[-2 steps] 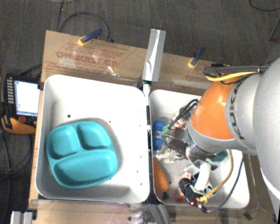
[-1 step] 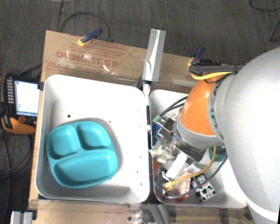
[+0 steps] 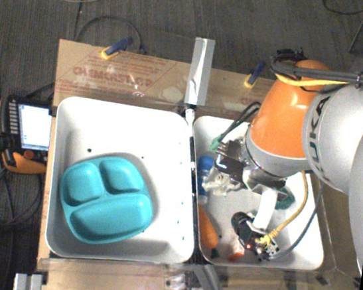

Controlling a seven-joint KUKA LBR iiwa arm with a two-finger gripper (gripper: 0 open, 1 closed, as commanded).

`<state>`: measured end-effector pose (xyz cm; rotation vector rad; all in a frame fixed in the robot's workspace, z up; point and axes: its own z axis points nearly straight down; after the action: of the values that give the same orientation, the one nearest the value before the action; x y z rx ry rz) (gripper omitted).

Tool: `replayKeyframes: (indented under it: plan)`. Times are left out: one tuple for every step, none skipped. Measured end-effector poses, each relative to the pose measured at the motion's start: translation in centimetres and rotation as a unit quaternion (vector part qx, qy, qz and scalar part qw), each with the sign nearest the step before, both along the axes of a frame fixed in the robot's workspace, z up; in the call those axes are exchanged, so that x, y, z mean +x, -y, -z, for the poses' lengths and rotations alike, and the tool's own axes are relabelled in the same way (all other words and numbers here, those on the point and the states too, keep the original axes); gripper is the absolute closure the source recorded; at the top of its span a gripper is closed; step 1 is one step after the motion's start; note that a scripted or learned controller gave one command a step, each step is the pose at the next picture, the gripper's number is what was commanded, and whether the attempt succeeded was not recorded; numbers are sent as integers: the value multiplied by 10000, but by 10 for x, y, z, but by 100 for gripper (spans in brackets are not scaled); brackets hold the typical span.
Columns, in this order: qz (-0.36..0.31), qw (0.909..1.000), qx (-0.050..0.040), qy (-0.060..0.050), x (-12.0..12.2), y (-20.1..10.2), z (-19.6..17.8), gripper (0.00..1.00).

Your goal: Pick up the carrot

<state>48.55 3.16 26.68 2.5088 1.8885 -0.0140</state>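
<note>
- The orange tapered carrot [image 3: 208, 226] lies in the right shallow white bin [image 3: 313, 257], near its left wall
- The grey two-finger gripper [image 3: 220, 177] hangs over that bin, near the carrot; spread or pressed together, I cannot tell
- A teal divided plastic plate [image 3: 107, 197] sits in the left white bin [image 3: 105, 113]

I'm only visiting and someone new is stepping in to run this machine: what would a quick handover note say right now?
Gripper: over the back left part of the right bin. Whether it is open or shut cannot be told from this view.
Carrot: lying in the right bin by its left wall, toward the front, apart from the gripper.
Teal plate: in the left bin, not part of the job.
Done: nothing yet, the carrot is not lifted.
Left: reach the carrot, grasp it, lift it.
</note>
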Motion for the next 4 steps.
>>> replayKeyframes:
  plan:
    - [-1236,9923,32,-25,-2,41,74,100]
    - [-1880,9822,37,-28,-2,31,87,100]
    - [-2077,9782,35,-26,-2,-33,88,100]
    - [-676,9977,20,-9,-1,4,87,100]
